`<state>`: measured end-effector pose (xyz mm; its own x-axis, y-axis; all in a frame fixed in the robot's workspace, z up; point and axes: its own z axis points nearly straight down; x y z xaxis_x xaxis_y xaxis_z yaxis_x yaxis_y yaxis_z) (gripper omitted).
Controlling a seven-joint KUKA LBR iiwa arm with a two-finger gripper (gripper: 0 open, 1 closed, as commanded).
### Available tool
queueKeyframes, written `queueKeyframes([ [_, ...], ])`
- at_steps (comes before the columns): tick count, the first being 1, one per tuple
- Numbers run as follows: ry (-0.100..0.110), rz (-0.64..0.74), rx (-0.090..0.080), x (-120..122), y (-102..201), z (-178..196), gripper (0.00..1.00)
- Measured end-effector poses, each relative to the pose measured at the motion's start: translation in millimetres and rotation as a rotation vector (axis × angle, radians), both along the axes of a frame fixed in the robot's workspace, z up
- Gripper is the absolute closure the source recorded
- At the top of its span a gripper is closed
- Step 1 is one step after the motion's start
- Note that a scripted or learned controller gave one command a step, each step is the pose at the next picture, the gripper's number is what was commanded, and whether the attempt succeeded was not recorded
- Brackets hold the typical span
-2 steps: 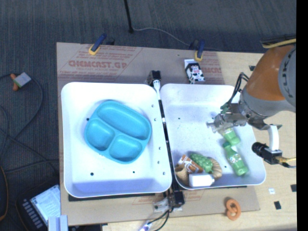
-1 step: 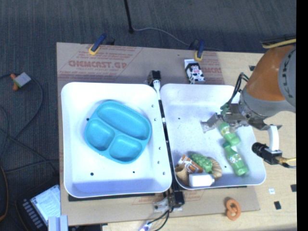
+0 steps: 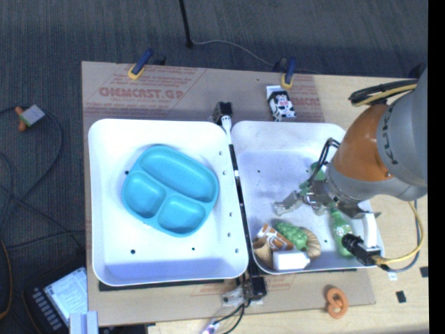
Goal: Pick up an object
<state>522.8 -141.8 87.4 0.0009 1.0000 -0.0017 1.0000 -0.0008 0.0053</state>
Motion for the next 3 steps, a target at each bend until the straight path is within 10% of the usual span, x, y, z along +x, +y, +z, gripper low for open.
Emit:
queueKeyframes([
  [1,0.006,0.0,0.001,-39.3,23.0,3.6,0.0],
  [2,0.003,-0.001,-0.001,-38.3,22.3,13.8,1.0],
  [3,0.003,0.002,0.001,13.6,61.4,97.7,1.0],
])
